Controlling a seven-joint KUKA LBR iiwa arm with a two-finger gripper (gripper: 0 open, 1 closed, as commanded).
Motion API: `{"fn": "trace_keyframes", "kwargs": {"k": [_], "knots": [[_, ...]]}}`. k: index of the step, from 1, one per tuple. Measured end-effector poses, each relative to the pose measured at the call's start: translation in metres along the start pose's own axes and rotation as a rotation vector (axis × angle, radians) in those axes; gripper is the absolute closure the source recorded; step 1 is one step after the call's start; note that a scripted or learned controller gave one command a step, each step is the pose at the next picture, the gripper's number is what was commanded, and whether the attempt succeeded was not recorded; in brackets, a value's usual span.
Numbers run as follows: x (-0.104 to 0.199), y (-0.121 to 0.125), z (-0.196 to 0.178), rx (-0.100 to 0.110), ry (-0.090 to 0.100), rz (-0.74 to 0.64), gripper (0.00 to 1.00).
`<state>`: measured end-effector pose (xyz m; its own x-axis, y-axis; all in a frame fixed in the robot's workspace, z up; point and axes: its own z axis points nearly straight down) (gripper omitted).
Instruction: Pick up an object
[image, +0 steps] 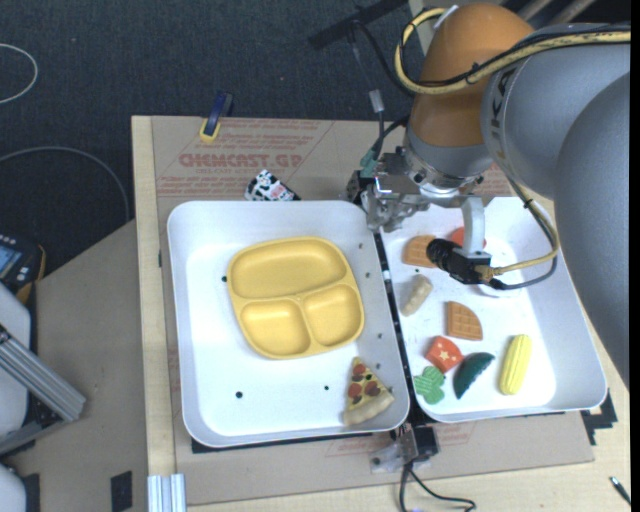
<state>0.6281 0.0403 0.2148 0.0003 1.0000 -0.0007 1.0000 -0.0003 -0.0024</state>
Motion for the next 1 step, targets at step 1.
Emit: {"fn": "trace_keyframes", "kwargs": {"k": [1], "knots": [[-0.0028, 0.0041, -0.0203, -0.006, 0.001, -0.001, 1.0]]}}
